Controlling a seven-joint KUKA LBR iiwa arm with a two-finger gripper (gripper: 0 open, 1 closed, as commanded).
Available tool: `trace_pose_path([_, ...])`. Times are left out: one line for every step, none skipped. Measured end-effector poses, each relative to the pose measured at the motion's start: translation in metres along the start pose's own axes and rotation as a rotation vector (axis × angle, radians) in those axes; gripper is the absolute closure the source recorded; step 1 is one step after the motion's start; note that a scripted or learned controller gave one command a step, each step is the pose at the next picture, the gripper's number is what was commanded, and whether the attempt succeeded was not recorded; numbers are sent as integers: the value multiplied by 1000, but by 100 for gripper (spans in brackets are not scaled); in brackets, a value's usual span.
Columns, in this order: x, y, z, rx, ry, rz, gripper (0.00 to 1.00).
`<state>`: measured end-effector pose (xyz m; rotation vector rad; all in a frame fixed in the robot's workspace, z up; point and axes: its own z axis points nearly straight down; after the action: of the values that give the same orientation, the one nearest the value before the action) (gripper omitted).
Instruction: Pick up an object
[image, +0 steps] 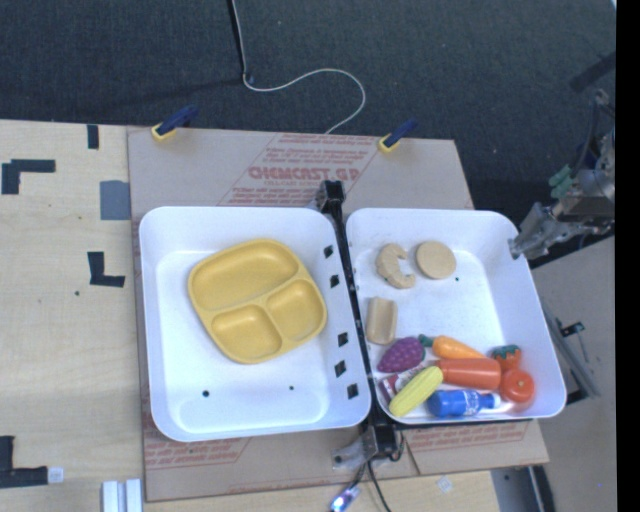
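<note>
The right bin (500, 290) holds several toy foods. At its back lie a bitten biscuit (396, 266) and a round cracker (435, 260), with a tan block (381, 321) near the divider. At the front are purple grapes (401, 353), a carrot (457, 349), a corn cob (415, 390), a red sausage (470, 374), a tomato (517, 385) and a blue bottle (458, 404). The gripper (528, 240) hangs at the right bin's far right rim, beside the bin and apart from all the food. Nothing shows in it.
The left bin (160, 300) holds a yellow divided plate (257, 298). Both bins rest on a cardboard sheet (290, 170) clamped at the back. A white cable (300, 80) loops behind it. The grey arm (585, 195) stands at the right.
</note>
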<state>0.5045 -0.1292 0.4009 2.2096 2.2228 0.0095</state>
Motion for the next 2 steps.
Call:
trace_pose_path([-29,-22,8,11,0,8,100])
trace_pose_path([-67,-22,26,12,-1,9,100])
